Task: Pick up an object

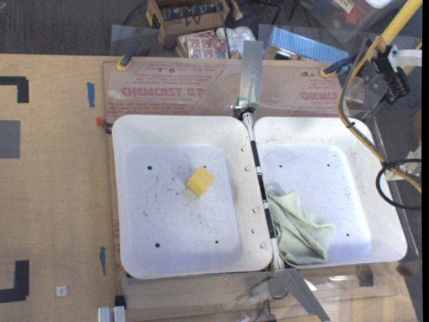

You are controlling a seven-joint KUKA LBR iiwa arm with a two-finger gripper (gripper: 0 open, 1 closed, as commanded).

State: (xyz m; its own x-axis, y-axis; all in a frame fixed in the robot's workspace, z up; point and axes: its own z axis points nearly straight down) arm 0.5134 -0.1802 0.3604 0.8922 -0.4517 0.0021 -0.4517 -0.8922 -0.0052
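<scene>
Two shallow white bins sit side by side on the wooden table (53,200). In the left bin (127,247), a small yellow block (200,182) lies a little toward one o'clock from the middle of the floor, tilted, with scuffed grey marks around it. In the right bin (375,200), a crumpled pale green cloth (301,230) is bunched at about seven o'clock, pressed against the wall beside the divider. Behind both bins, at twelve o'clock, a clear sheet (174,92) over brown board carries red lettering that looks like "CHEMCAST", partly too faint to read. The arm's jaws are out of sight, so their state cannot be told.
</scene>
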